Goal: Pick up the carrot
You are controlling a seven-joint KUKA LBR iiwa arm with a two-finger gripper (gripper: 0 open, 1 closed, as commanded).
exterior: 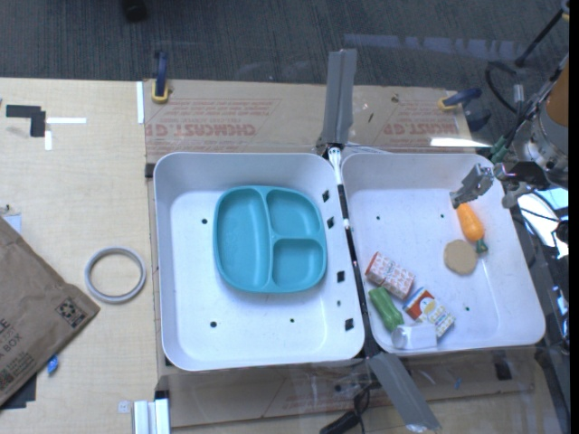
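The carrot [469, 221] is short and orange with a green tip. It lies in the right bin [407, 215] near the far right wall. My gripper [491, 190] hangs at the right bin's far right corner, just above and behind the carrot. Its fingers [471, 186] are spread open with nothing between them, and the carrot lies apart from them.
A tan round disc [460, 259] sits just in front of the carrot. A red-and-white box [390, 274], a green piece [385, 309] and a small carton [430, 312] crowd the bin's front. A teal divided plate [270, 239] is in the left bin. A tape roll [115, 273] lies on the bench.
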